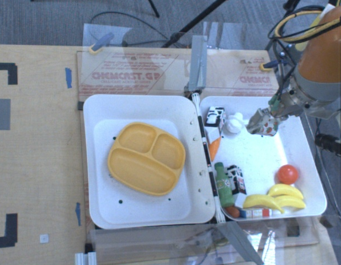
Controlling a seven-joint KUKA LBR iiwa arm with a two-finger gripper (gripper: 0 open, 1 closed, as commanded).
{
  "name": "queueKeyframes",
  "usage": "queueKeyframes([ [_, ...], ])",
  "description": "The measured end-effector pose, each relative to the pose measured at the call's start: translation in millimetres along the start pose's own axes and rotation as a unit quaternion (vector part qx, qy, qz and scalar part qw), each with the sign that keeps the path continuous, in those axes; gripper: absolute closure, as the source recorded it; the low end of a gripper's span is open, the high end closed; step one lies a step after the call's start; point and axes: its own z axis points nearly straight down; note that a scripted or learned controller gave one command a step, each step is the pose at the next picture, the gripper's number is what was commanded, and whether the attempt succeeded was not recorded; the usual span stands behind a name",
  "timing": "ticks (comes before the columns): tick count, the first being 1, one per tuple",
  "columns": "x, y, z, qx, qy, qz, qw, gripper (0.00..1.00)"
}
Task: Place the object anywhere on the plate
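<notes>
The robot's gripper (262, 123) hangs over the upper part of the right bin (303, 142), just beside a small white object (233, 124); whether it is clenched or released cannot be told. The yellow divided plate (147, 158) sits in the left bin (99, 120). Bananas (275, 199) and a red ball (288, 174) lie near the right bin's front edge.

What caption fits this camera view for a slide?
Tool over right bin of toys; yellow plate waits in left bin.
</notes>
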Motion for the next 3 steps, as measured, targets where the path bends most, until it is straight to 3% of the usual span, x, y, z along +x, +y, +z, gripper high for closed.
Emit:
queueKeyframes([
  [1, 53.0, 44.7, 67.6, 0.002, 0.001, -0.035, 0.9994, 1.0],
  [2, 139.7, 65.5, 48.0, 0.0, 0.0, -0.124, 0.9923, 1.0],
  [3, 210.4, 81.1, 70.4, 0.002, 0.001, -0.138, 0.9904, 1.0],
])
